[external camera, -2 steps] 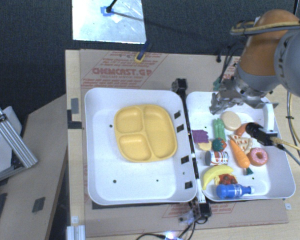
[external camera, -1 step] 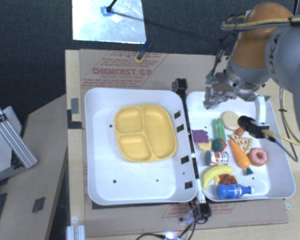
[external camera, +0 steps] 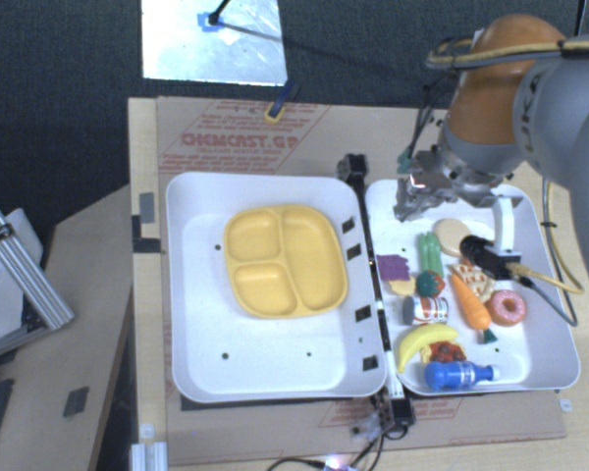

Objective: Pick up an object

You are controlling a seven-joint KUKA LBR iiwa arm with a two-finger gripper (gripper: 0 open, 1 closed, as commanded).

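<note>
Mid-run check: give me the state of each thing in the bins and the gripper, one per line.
gripper: low over the back of the right bin, nothing seen held
yellow tray: flat in the left bin, compartments bare
banana: lying in the right bin
blue bottle: on its side
carrot: lying flat
doughnut: flat
small can: on its side

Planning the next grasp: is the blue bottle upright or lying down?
Lying down: the blue bottle rests on its side, cap pointing right, beside the banana.
</note>
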